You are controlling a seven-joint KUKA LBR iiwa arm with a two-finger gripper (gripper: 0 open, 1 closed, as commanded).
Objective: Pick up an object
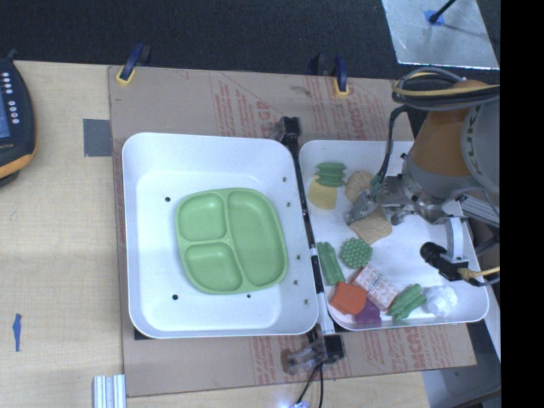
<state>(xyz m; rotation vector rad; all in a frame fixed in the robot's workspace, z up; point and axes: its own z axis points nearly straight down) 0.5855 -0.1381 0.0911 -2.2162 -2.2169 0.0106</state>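
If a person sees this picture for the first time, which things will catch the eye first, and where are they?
The pale green plastic plate with three compartments stands out first, lying alone in the middle of the left white bin. Next comes the grey arm with its orange band, reaching in from the right over the right white bin. Its gripper sits low by a tan cracker-like piece, among small colourful toy foods.

Grey KUKA arm with an orange band, at the right of the frame.

The arm (463,155) has a rounded grey casing, a broad orange band and black cables looping over its top; the gripper (367,204) is dull grey metal.
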